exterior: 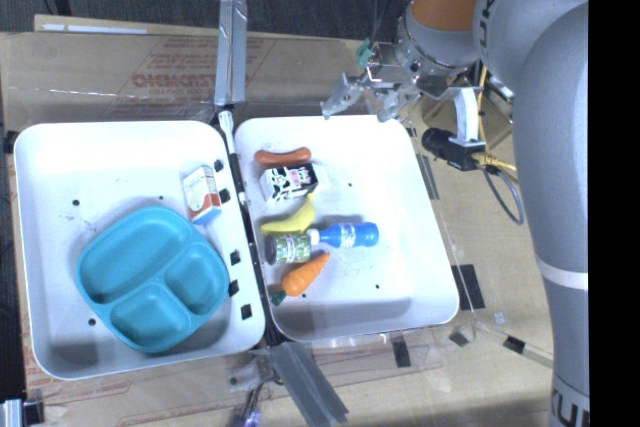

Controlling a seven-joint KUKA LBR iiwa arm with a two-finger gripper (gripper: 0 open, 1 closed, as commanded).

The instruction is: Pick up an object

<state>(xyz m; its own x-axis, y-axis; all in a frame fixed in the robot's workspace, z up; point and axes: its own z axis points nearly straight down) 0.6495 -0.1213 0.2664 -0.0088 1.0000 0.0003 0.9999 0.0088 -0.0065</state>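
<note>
Gripper hangs above the right bin's far rim, its fingers seemingly spread and holding nothing. We should come down squarely over one target, say the blue bottle mid-bin, which touches a green jar beside the banana and carrot. Fingertips blur against clutter, so we judge cautiously.

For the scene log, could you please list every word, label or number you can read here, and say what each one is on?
"CHEMGR...", faint red print, partly legible: cardboard sheet behind the bins.
Carton, red and white: print too small to read.
Cow-patterned pack: no legible text.
Blue bottle label: blurred.
Green-labelled jar: blurred.
</note>
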